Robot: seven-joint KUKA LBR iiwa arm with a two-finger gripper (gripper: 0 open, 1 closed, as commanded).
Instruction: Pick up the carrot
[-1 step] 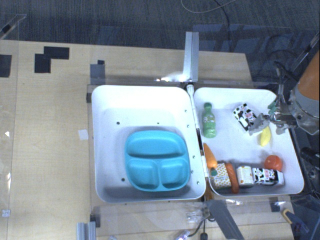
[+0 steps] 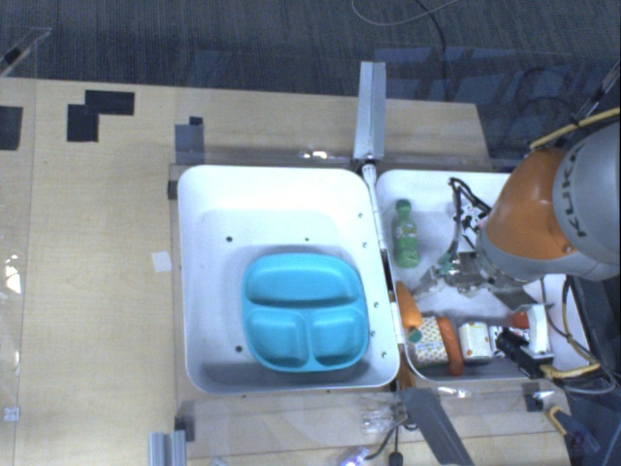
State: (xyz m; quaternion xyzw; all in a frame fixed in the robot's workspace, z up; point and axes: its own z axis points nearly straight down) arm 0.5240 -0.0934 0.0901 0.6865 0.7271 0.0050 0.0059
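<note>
Camera view: 2 white bins side by side. Left bin (image 2: 209, 212) holds a blue divided tray (image 2: 305, 310). Right bin (image 2: 432, 184) holds the clutter.

The carrot (image 2: 408, 308) lies at about 7 o'clock in the right bin, hard against the divider wall, long axis roughly 12-to-6. A green bottle (image 2: 405, 231) sits at 12 o'clock from it, close by. At 4 o'clock from it, nearly touching, is a second orange-red sausage-shaped item (image 2: 448, 343), easy to confuse with the target. A small white packet (image 2: 474, 340) is just beyond that; its print is too small to read.

My gripper (image 2: 454, 272) hangs over the bin's middle, at 2 o'clock from the carrot, near but not on it. Wrist and cabling hide the tips; I cannot tell whether my jaws are apart or together. Nothing seen held.

Step, as I judge it: approach, pre-grasp. Next move calls for a shift toward 8 o'clock, jaws across the carrot's short axis, then descent. Risk: the wall leaves little room for 1 jaw.

Readable text: "KU" on the arm's grey shell (image 2: 582, 202), cut by the frame edge.
</note>
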